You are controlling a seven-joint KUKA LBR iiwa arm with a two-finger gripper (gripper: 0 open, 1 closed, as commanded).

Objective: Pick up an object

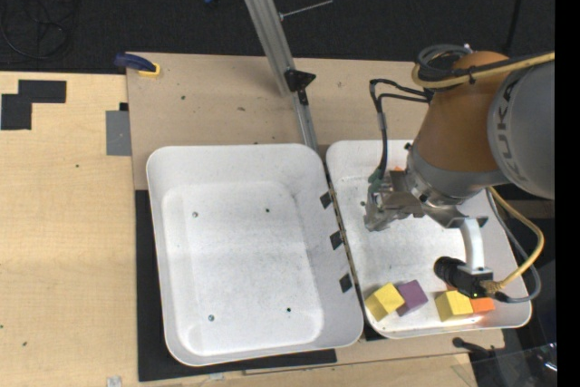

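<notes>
Two shallow white bins sit side by side on the tabletop (217, 95). The left bin (240, 254) shows a speckled floor. The right bin (362, 159) holds, along its near edge, a yellow block (383, 300) touching a purple block (412, 294), and, farther right, a second yellow block (452, 305) just beside an orange piece (483, 306). The hand (379, 211) hangs over the middle of the right bin, apart from the blocks; whether it is spread or pressed together cannot be told.

Two white bins (240, 254) (349, 160); two yellow blocks (384, 300) (452, 304); one purple block (413, 294); one orange block (483, 305).
</notes>
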